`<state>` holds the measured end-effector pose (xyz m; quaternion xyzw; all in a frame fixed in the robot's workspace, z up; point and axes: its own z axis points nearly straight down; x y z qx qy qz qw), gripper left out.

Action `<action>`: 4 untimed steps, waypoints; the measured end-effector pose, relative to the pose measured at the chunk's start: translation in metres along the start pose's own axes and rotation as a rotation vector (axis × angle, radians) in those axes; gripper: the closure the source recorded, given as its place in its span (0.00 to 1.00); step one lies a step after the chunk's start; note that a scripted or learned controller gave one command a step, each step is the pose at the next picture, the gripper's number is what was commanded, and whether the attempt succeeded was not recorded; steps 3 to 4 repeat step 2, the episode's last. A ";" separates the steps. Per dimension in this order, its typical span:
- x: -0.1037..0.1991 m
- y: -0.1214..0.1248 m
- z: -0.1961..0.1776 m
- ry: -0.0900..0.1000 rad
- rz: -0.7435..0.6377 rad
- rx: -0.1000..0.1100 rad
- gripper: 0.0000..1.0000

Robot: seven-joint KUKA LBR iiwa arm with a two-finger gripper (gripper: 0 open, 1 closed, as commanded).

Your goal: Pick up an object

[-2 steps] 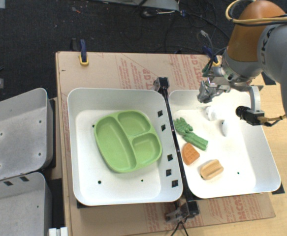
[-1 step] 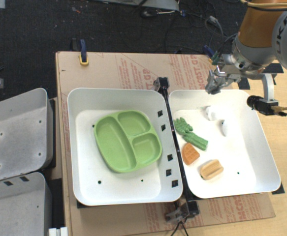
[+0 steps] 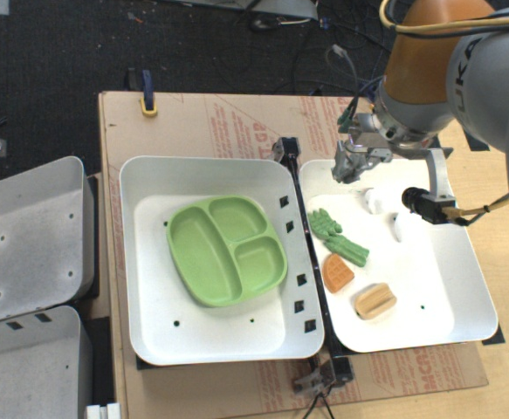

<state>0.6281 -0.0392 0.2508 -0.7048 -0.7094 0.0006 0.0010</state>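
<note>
Over the right bin's [image 3: 464, 321] twelve o'clock edge, the grey arm with its orange band reached in from three o'clock, and the gripper [image 3: 350, 168] hung above the bin's upper left corner. Nothing could be seen between its fingers. In the right bin lay several objects: a green toy [image 3: 337, 238] near the nine o'clock wall, an orange piece [image 3: 338, 273] just below it toward six o'clock, and a tan bun-shaped piece [image 3: 375, 301] further toward five o'clock. Two small white items [image 3: 374, 202] sat toward twelve o'clock, near the gripper but apart from it, hard to make out against the white floor. In the left bin [image 3: 149, 321], a green divided plate [image 3: 228, 250] rested at the centre, lying flat. A black clip [image 3: 287, 149] sat at the twelve o'clock end of the seam between the bins.
</note>
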 end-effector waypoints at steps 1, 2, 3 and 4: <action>0.047 -0.014 0.014 0.000 0.000 0.000 1.00; 0.098 -0.027 0.026 0.000 0.000 0.000 1.00; 0.098 -0.027 0.026 0.000 0.000 0.000 1.00; 0.098 -0.027 0.026 0.000 0.000 0.000 1.00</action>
